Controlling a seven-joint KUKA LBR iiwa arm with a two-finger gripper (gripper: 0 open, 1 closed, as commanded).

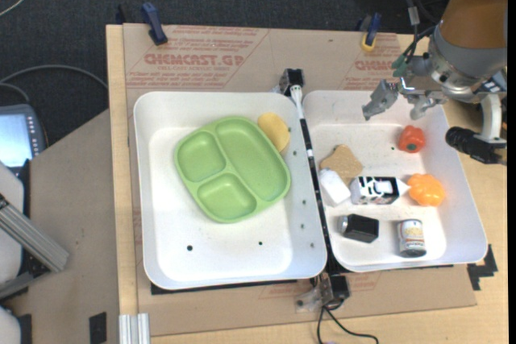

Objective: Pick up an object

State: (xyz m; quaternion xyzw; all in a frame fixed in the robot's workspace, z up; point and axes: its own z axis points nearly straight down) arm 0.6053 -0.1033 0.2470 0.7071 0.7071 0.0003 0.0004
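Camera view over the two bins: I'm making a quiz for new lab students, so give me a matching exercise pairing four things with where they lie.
Things:
1. green divided plate
2. small can
3. red pepper
4. yellow item

Places:
A. near corner of the right bin
B. middle of the left bin
C. far side of the right bin, just below the gripper
D. left bin, at the plate's far right edge

Pairs: 1-B, 2-A, 3-C, 4-D

Brown bench (242, 52), left bin (153, 197), right bin (463, 238) alongside
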